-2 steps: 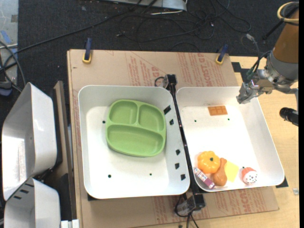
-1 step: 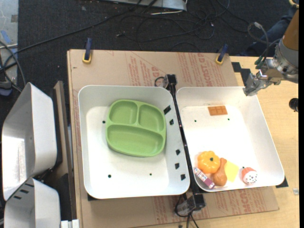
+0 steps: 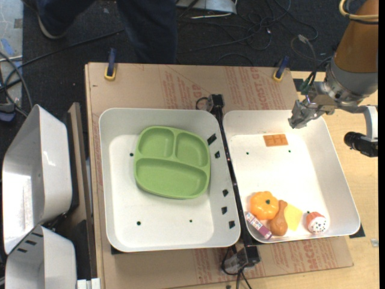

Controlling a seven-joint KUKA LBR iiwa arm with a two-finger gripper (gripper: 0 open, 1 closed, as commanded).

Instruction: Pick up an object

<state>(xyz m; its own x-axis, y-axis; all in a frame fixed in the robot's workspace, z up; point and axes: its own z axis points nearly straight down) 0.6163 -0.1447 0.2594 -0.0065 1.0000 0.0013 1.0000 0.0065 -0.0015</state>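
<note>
Near front corner of right white bin [image 3: 337, 179]: cluster of small toys touching one another — orange plastic pumpkin [image 3: 263, 204], brown drumstick-shaped piece [image 3: 280, 219], yellow wedge [image 3: 293, 217], pink-and-white tube [image 3: 258, 224], white ball with red spots [image 3: 316, 222]. Flat orange waffle-textured rectangle [image 3: 275, 139] lies alone toward far side. Gripper [image 3: 299, 118] hangs over far rim, just beside the rectangle, well apart from the cluster; nothing between fingers, spread cannot tell. Left white bin [image 3: 117, 179] holds green three-compartment plate [image 3: 172, 162]. Red print on bench [image 3: 156, 80] unreadable.
</note>
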